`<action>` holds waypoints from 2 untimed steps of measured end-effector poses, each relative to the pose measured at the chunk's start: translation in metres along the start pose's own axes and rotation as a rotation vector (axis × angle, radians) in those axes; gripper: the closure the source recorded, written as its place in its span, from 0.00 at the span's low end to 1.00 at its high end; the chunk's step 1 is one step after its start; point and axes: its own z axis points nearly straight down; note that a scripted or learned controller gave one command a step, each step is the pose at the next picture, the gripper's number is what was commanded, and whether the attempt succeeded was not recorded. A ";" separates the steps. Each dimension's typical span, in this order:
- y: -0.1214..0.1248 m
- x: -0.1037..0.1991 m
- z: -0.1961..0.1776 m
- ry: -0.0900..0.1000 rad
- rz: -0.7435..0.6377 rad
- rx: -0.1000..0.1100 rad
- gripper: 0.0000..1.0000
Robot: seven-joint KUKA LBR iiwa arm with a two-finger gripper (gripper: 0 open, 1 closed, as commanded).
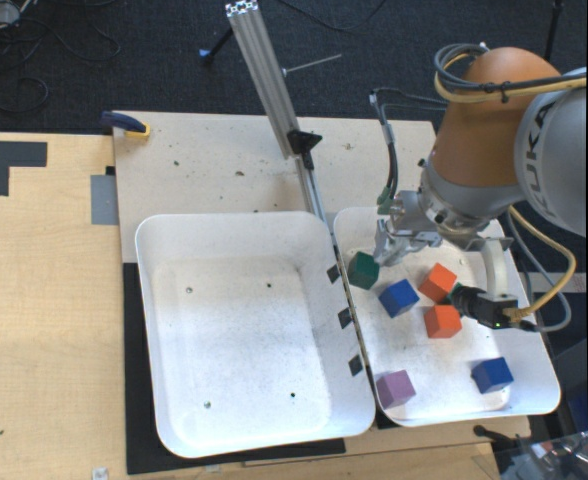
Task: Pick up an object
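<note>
Arm (504,138) reaches in from the right, wrist over the back of the right bin (534,393). Gripper (386,250) sits low near that bin's back left corner, just above and beside the green cube (363,269). Finger spacing: cannot tell, the wrist body hides it. Nothing is visibly held.

Step in hand, as judged: approach or descent onto a candidate object, the green cube being nearest. Not yet a grasp.

Next move calls for: centring over the green cube, which lies close to the bin's left wall and the divider between bins, so clearance on that side looks tight. The blue cube (398,297) sits just beside it and could get nudged.

Left bin (174,258): large, white, speckled floor, no objects seen in it.

Right bin contents, roughly larger to smaller:
- purple cube (395,388), front left, near the rim
- blue cube, centre left
- second blue cube (492,374), front right
- orange cube (438,282) and red-orange cube (442,321), near each other, mid bin
- green cube, back left
</note>
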 end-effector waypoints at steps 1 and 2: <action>0.011 0.049 0.022 0.000 0.000 0.003 1.00; 0.035 0.101 0.029 0.000 0.000 0.000 1.00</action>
